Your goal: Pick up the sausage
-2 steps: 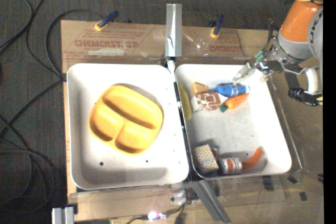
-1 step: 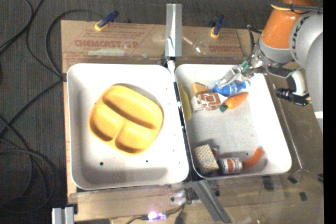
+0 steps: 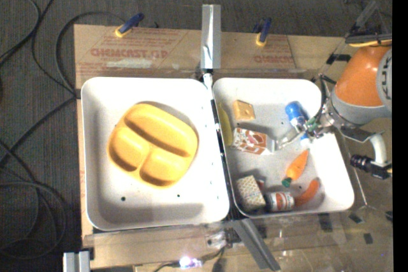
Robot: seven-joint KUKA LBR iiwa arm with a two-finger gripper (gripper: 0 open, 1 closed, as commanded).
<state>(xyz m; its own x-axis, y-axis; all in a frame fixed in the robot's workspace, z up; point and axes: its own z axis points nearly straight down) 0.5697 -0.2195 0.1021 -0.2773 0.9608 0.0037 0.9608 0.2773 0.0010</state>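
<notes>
Two white bins sit side by side on the tabletop. The left bin [image 3: 95, 200], well away from the tool, holds a yellow sectioned plate [image 3: 153, 143]. The right bin [image 3: 331, 204] lies under the tool [image 3: 285, 137], whose finger position I cannot tell. The sausage [image 3: 308, 191], probably the orange-red curved piece, lies near the tool, toward the bin's front corner beside a carrot [image 3: 296, 167].

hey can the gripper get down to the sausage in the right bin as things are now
Probably yes. The sausage lies uncovered by the right bin's near wall, with the carrot beside it, and the gripper hangs just above.
</notes>
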